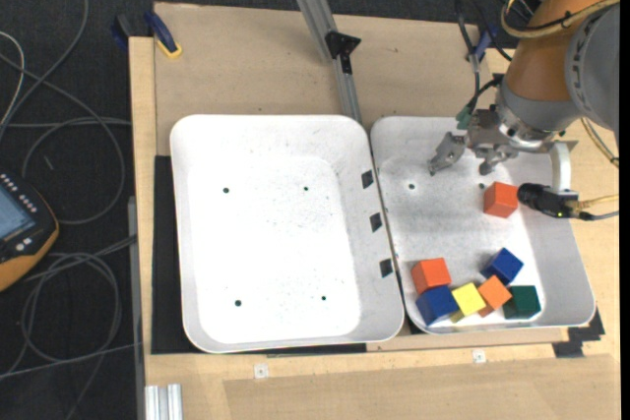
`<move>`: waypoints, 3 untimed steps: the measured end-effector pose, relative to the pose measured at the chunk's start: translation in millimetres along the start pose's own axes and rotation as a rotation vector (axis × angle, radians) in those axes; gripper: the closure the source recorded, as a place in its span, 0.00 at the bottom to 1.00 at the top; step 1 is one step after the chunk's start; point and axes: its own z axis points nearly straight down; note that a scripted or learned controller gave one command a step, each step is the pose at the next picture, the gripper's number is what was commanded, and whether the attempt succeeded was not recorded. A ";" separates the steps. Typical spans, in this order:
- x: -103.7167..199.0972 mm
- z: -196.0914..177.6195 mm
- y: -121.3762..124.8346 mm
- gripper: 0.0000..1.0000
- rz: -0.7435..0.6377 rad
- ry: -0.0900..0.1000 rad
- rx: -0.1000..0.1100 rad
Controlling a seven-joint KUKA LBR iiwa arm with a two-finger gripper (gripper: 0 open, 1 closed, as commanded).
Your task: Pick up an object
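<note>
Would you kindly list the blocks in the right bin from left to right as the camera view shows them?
Orange block → blue block → yellow block → lone orange block → green block.

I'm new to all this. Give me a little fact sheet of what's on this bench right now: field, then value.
arm: grey with an orange band, reaching in from the right
tool: above the far part of the right bin, fingers spread, nothing between them
lone orange block: in the right bin, apart from the others
block cluster: orange, blue, yellow and green blocks at the right bin's near edge
left bin: white, beside the right bin
</note>
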 end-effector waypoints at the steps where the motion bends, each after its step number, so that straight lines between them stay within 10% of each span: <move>1: 0.1 -15.0 1.7 1.00 0.000 -0.001 -0.008; 3: -9.0 -126.4 6.5 1.00 -0.002 -0.003 -0.014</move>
